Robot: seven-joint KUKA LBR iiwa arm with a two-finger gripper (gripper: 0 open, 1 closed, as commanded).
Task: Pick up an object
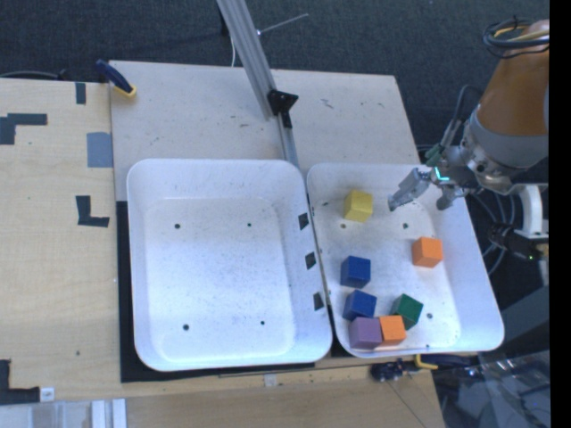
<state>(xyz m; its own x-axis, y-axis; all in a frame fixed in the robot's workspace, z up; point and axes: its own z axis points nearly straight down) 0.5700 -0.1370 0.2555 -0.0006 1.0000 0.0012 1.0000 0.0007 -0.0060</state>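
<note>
Right bin [464, 266]: holds seven small blocks.
Yellow block [359, 206]: near the far rim, just left of the tool.
Orange block [426, 251]: alone on the right side, below the tool.
Blue blocks [355, 270]: two, one behind the other, close to the left wall.
Front cluster: purple block [365, 332], a second orange block [393, 329] and green block [409, 309], touching.
Left bin [214, 266]: beside the right one on the counter [205, 123].
Metal pole [254, 52]: slants over the bins' far edge.
Tool [417, 192]: over the right bin's far part, fingers spread, nothing between them.

Arm reaching in from the right

The gripper [417, 194] hung low, fingers spread apart and holding nothing, the orange-banded wrist bent above it.
</note>
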